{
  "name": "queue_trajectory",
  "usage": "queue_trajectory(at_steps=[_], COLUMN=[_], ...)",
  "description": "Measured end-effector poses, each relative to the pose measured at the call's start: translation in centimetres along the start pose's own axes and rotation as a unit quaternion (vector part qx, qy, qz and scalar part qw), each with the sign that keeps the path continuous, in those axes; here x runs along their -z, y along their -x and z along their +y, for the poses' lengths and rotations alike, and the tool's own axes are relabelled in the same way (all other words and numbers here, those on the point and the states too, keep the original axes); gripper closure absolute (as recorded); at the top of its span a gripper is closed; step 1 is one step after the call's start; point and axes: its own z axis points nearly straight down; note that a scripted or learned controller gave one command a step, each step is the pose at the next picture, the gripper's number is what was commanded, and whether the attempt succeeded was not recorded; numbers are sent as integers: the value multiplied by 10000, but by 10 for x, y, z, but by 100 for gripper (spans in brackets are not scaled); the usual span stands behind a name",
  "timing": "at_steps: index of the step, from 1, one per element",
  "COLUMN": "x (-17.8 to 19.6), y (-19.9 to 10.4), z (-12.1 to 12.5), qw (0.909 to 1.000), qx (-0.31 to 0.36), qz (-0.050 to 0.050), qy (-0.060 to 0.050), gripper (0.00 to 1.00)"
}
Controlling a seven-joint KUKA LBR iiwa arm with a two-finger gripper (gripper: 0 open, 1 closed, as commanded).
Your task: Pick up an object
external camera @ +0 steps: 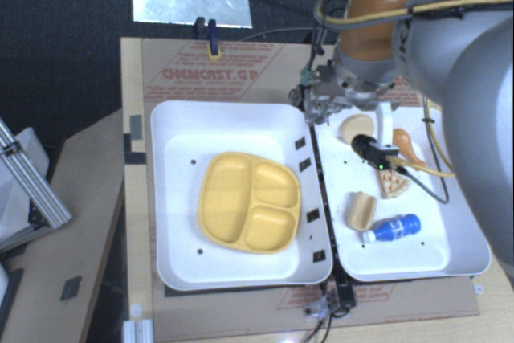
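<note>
Yellow divided plate sits in the left bin. Right bin has a pale bun, a pizza slice, a tan block and a blue bottle. Hand hangs over the far end of the wall between the bins, bun just to its right, the rest nearer the camera. Can't tell if it's wide or narrow.
</note>
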Motion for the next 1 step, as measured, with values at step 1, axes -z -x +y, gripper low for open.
queue_trajectory(at_steps=[1], x=[-7], y=[-51], z=[5], qw=[10000], qx=[-5], qz=[-1], qy=[-2], gripper=[100])
